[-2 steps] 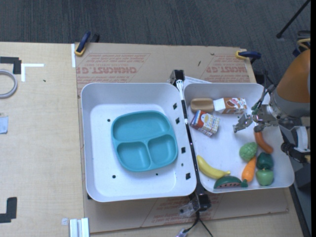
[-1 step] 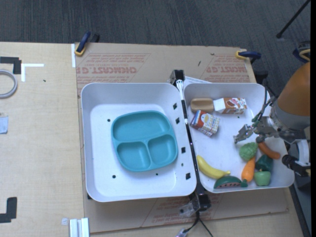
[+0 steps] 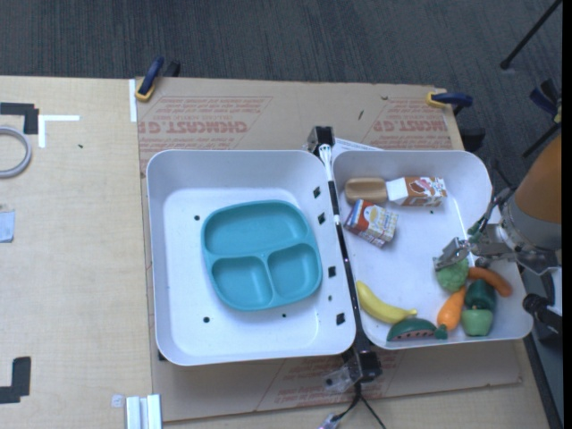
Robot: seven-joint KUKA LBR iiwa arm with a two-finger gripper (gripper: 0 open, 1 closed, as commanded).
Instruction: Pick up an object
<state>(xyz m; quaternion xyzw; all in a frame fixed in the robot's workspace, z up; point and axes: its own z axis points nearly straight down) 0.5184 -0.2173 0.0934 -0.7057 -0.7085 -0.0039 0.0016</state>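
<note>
Watermelon slice (image 3: 416, 332) by front rim, carrot (image 3: 451, 308) upright-diagonal, tool (image 3: 458, 256) above.

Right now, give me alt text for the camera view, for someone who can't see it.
A robot gripper reaches from the right into the right-hand white bin, just above a green vegetable toy among toy foods including a banana and carrot. The left bin holds a teal divided plate.

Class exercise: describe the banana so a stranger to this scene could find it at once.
Find the right-hand shallow white bin. Along its near left edge lies the curved yellow plastic banana, just above the red-and-green watermelon slice. It alone is yellow; the carrot nearby is orange and straighter.
</note>
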